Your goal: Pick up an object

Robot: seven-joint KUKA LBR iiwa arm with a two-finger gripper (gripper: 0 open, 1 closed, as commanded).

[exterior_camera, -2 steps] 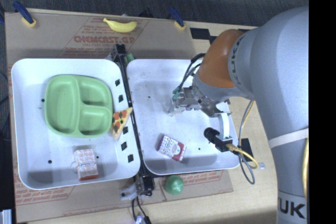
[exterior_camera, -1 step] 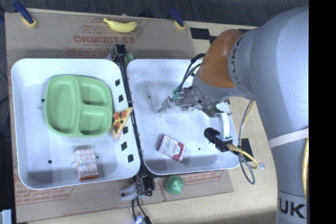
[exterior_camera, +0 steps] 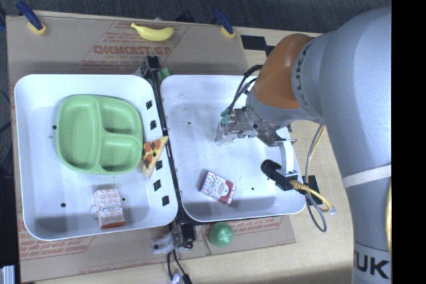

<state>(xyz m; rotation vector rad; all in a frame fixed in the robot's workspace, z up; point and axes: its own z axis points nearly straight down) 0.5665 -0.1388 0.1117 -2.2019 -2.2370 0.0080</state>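
Red packet (exterior_camera: 217, 187) in right bin (exterior_camera: 200, 93) — below the jaws (exterior_camera: 225, 133), apart

Arm (exterior_camera: 346, 76) cut off by frame's right and bottom edges; its bulk hides the right bin's (exterior_camera: 200, 206) upper-right corner and part of the table (exterior_camera: 80, 50). Gripper (exterior_camera: 229, 130) small, blurred near center. Print on red-white packet (exterior_camera: 217, 187) and small carton (exterior_camera: 108, 207) too small to read.

Grey arm (exterior_camera: 346, 90) reaches leftward, end effector (exterior_camera: 229, 128) pointing down.
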